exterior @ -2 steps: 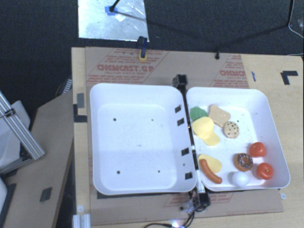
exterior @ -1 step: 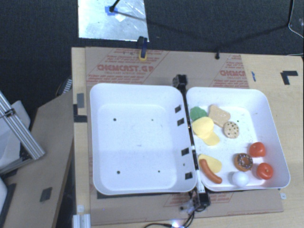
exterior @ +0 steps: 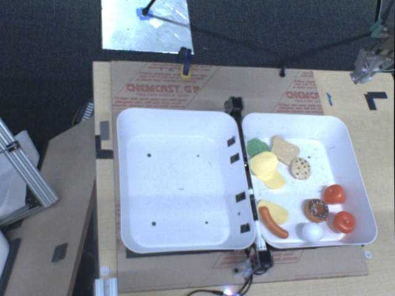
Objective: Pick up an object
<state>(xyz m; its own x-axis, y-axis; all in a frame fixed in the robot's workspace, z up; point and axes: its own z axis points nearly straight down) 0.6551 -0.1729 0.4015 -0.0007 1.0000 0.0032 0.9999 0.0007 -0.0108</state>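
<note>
The right bin (exterior: 355, 165) holds several toy foods. A green leaf piece (exterior: 257, 145), a tan bread slice (exterior: 284, 148) and a speckled cookie (exterior: 300, 168) lie at its back. A yellow piece (exterior: 265, 164) sits by the divider. Nearer the front are a red sausage (exterior: 273, 221) on another yellow piece (exterior: 278, 211), a chocolate doughnut (exterior: 317, 210), two red tomatoes (exterior: 334, 193) (exterior: 344, 221) and a white ball (exterior: 311, 231). My gripper (exterior: 372, 63) hangs at the far upper right, beyond the bin's back corner, well away from the objects.
The left bin (exterior: 179, 177) adjoins the right one along a black-clipped divider (exterior: 244, 165). A shiny metal sheet (exterior: 146, 16) lies behind the bench. A yellow and blue clamp (exterior: 185, 63) stands at the back edge. An aluminium frame (exterior: 21, 165) leans at the left.
</note>
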